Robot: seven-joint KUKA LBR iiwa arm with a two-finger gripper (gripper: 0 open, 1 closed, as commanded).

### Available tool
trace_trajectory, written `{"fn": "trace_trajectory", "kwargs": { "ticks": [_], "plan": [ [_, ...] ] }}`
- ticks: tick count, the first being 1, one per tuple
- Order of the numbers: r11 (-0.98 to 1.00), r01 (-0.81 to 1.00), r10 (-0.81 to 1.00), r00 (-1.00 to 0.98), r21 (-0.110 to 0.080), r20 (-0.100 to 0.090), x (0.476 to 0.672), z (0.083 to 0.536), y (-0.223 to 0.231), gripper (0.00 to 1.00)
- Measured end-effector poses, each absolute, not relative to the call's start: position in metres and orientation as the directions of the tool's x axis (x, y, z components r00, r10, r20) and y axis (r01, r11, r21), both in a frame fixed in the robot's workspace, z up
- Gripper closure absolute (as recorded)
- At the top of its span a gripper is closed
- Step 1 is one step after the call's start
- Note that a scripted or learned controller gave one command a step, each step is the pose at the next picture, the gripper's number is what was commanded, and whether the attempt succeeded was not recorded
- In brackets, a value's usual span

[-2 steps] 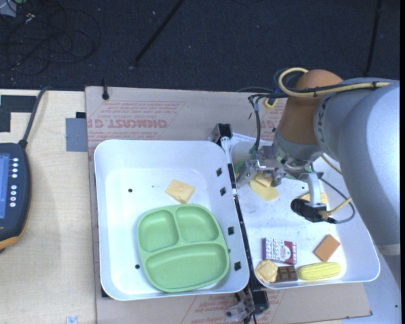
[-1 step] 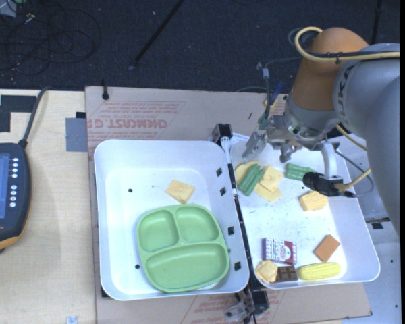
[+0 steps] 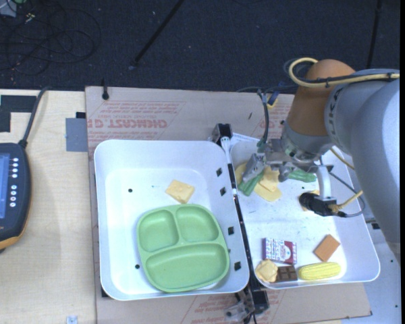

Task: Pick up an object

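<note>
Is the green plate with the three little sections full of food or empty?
Empty. The green plate lies flat in the left bin, and all three sections show bare green. The nearest item, a yellow piece, lies beside it on the bin floor.

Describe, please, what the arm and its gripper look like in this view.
The arm is bulky and rounded, grey, with an orange band above the wrist and a yellow cable looped at its top. The gripper is a metallic assembly with green parts, and thin dark cables run along it.

Both bins point(image 3: 115, 160) are white; the left one holds a pale green divided plate point(image 3: 182, 247) and a yellow wedge point(image 3: 180, 191). In the right bin lie a yellow corn cob point(image 3: 318, 271), an orange block point(image 3: 327, 247) and a maroon-and-white carton point(image 3: 278, 250).
</note>
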State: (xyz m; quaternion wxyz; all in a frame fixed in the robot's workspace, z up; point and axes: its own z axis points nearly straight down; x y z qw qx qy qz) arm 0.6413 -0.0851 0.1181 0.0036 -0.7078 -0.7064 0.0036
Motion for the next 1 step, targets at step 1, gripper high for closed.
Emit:
{"fn": "trace_trajectory", "kwargs": {
  "ticks": [1],
  "plan": [
    [-0.002, 1.000, 1.000, 0.002, -0.004, -0.001, 0.6431, 0.0867, -0.1242, 0.00]
  ]
}}
